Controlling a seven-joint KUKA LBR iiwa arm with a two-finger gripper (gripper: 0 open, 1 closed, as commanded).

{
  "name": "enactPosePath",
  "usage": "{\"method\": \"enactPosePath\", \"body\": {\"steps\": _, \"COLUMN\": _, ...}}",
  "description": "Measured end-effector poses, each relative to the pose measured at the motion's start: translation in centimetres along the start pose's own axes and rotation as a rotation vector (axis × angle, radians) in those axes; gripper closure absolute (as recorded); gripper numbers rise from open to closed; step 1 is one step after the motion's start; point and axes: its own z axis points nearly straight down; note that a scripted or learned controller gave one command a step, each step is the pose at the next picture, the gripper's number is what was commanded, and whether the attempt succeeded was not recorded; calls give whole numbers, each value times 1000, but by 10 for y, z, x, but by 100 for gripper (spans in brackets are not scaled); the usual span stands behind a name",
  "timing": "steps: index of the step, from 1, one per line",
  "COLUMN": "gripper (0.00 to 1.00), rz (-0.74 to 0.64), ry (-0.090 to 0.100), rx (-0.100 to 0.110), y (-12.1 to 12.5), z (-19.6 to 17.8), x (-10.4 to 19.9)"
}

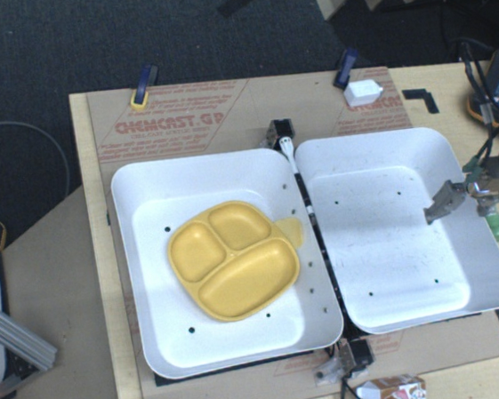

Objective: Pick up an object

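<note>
Over the right bin's far-right edge, the gripper (439,208) hangs with nothing between its fingers.

Its grey fingers point leftward into the right bin (398,249), and the one dark fingertip that shows lies just above that bin's right wall; whether the fingers stand wide or narrow cannot be told from this slant. A green part sits just below the wrist at the frame's right edge. Well apart from the gripper, a yellow divided plate (234,258) lies flat in the left bin (143,206), near its middle, with three compartments facing up: two smaller ones toward the back and one larger toward the front. A pale yellow piece pokes out from under the plate's right rim. Both bins sit side by side, touching, on a brown cardboard sheet (222,112) printed with red lettering, with a small white block (363,93) near its back edge.
</note>
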Motion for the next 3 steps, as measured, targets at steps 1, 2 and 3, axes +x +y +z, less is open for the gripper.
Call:
{"method": "enactPosePath", "body": {"steps": 1, "gripper": 0, "rz": -16, "ry": 3, "rx": -13, "y": -12, "z": -109, "x": 143}}
{"method": "enactPosePath", "body": {"steps": 2, "gripper": 0, "rz": -7, "ry": 1, "rx": -8, "y": -16, "z": -170, "x": 199}}
{"method": "enactPosePath", "body": {"steps": 3, "gripper": 100, "rz": -2, "ry": -1, "rx": -5, "y": -15, "z": -177, "x": 196}}
